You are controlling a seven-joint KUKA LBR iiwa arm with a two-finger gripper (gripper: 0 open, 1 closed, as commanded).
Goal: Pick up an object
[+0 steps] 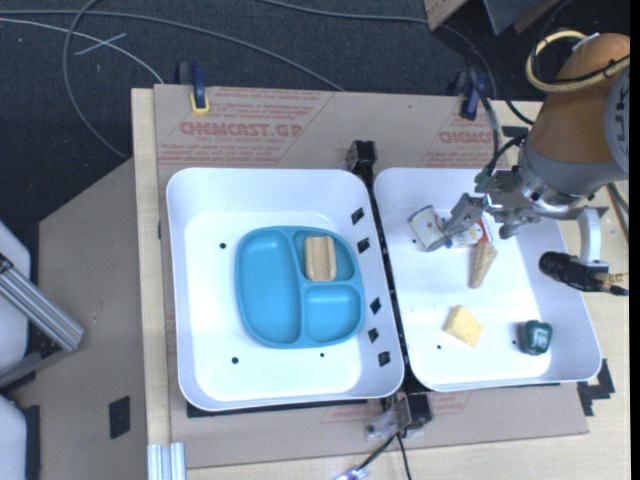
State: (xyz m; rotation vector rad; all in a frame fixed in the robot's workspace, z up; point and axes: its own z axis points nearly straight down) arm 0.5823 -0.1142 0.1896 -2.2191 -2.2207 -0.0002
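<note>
Looks like the approach step. End effector hanging low over the right bin, up near its far-left corner — fingers spread wide, nothing between them. Nearest pick: tan wedge, just right of the end effector. Yellow block and teal thing sitting nearer the front rim. Next up — shift over the wedge, drop, close.
</note>
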